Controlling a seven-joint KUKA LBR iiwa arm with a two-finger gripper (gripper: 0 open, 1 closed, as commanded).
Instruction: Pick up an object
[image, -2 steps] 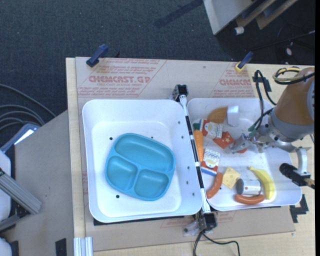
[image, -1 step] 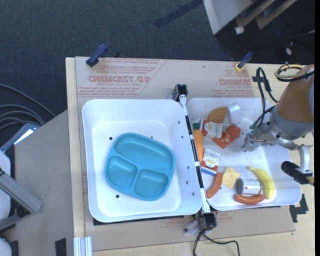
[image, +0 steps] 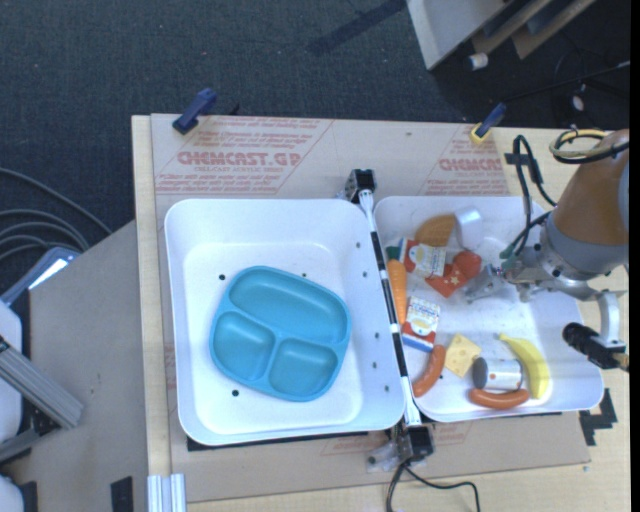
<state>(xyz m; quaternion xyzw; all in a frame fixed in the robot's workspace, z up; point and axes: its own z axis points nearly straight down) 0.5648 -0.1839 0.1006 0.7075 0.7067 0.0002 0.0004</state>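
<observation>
While nothing is lifted yet, the pickup remains to be done. Nearest the camera, a banana lies in the right bin, with a sausage just in front of it. Beyond the banana, my gripper sits low beside a red item; I cannot tell its grip state.

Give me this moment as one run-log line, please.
arm: over right bin | gripper: low among food, near red item | plate: left bin
</observation>
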